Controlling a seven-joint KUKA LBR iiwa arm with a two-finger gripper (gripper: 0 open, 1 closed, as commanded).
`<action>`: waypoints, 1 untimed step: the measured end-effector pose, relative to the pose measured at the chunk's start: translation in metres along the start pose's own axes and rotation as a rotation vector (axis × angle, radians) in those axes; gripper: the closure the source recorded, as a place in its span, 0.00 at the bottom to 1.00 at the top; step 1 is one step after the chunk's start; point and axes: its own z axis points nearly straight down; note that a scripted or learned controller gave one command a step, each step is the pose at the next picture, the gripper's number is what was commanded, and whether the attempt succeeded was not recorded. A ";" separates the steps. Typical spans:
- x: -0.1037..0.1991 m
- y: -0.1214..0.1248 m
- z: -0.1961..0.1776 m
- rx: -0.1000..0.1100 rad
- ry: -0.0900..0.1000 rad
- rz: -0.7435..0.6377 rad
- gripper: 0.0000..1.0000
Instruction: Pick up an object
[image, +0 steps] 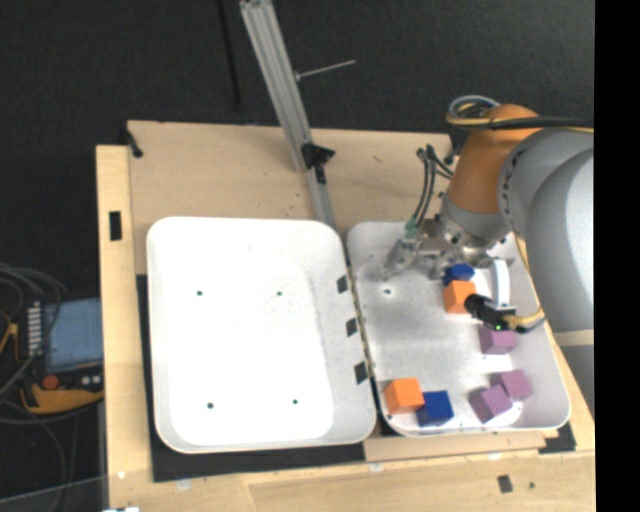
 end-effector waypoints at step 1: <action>0.000 0.001 -0.013 -0.005 0.001 0.002 1.00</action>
